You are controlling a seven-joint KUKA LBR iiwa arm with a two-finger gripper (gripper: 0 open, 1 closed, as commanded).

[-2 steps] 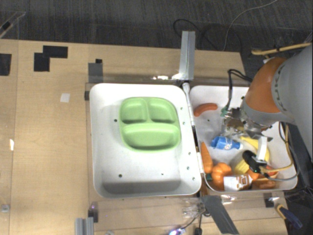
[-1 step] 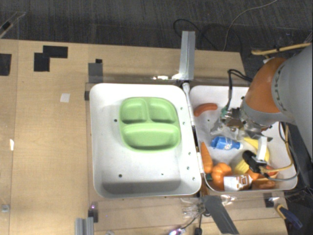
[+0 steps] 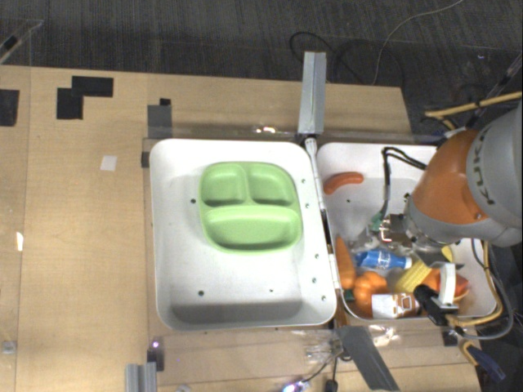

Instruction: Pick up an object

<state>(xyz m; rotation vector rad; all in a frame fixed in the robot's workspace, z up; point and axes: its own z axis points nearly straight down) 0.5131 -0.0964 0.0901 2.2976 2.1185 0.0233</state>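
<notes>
Blue bottle (image 3: 382, 260) lengthwise left-right, under hand (image 3: 391, 233).

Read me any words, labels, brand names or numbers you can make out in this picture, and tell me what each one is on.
"KU": dark letters on the grey arm at the picture's right edge, cut off there.
Blue bottle in the right bin: label too blurred to read.
White carton with a brown band, at that bin's near edge: print too small to read.
Green divided plate in the left bin: no text.
</notes>
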